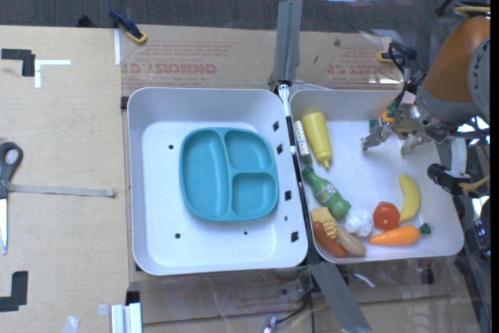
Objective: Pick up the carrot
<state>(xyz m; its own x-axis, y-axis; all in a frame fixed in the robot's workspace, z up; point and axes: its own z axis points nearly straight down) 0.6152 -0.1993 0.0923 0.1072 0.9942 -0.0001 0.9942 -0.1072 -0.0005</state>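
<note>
The carrot [398,235], orange with a green stem end pointing right, lies flat at the front of the right bin [355,171]. It rests just below a red tomato [386,214] and a yellow banana [409,196]. My gripper [391,139] hangs over the back right part of that bin, well behind the carrot. Its two fingers [373,139] are spread open with nothing between them. The grey arm with its orange band [454,66] comes in from the right.
In the right bin also lie a yellow mustard bottle [316,136], a green bottle [327,195], a white garlic bulb [359,222] and a hot dog [339,240]. The left bin [148,168] holds a teal divided plate [230,173]. Scissors [6,168] lie on the bench at far left.
</note>
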